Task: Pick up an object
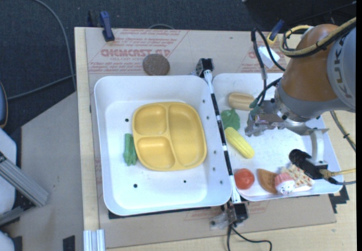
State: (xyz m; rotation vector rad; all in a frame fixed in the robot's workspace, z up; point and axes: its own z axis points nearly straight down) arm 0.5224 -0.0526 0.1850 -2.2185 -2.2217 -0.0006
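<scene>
Corn cob (238,143) lies just left of the tool (255,126)

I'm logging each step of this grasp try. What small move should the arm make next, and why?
Probably a short drop straight down: the gripper hangs over the right bin, between the green toy and the yellow corn, with nothing seen between its fingers. A slight shift toward the corn first may help.
</scene>
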